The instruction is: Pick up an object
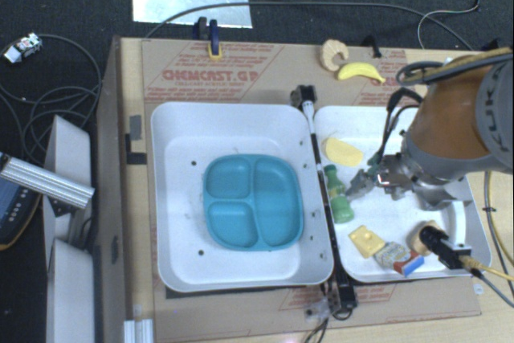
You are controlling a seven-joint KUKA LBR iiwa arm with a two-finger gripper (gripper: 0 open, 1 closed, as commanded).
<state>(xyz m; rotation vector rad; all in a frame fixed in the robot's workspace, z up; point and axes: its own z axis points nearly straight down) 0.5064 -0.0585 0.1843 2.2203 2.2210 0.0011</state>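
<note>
My gripper (359, 183) hangs low over the right bin (377, 115), its tip pointing left. Just left of the tip lies a green bottle-shaped toy (339, 195) against the bin's left wall. A pale yellow flat piece (343, 151) rests a little further back. Toward the front lie a yellow cheese wedge (365, 240) and a small grey, blue and red object (399, 257). Nothing shows between the gripper and any of these. The arm's orange band (450, 108) covers the right side of the bin.
The left bin (181, 173) holds a blue divided plate (253, 201). On the cardboard behind the bins lie a banana (360, 72) and a tan ring-shaped thing (333, 54). A blue and yellow clamp (212, 36) sits at the back edge.
</note>
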